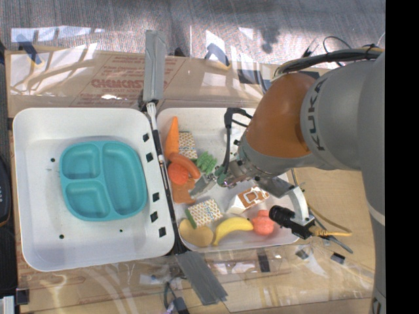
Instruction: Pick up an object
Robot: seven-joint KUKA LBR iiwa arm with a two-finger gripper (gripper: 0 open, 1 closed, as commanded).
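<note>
While the gripper (204, 183) hangs low in the right bin (216, 119), fingers narrowly parted and holding nothing, the reach is under way; beside it lies the orange toy (180, 173), needing a final descent.

On my feed the left bin (26, 175) sits on the left of the bench, and a teal plate (103, 180) with three compartments lies flat on its floor, a little left of its middle. I see small dark holes dotted over the white floor around the plate. Black clips (157, 195) line the edge where this bin meets the right bin (203, 118). Brown cardboard (98, 77) with red lettering lies under both bins and shows on the far side. A grey bar (154, 64) runs from the far edge down to the seam between the bins. Beyond the cardboard I see grey carpet (98, 5). A grey strip (201, 277) lies near the front edge.
</note>
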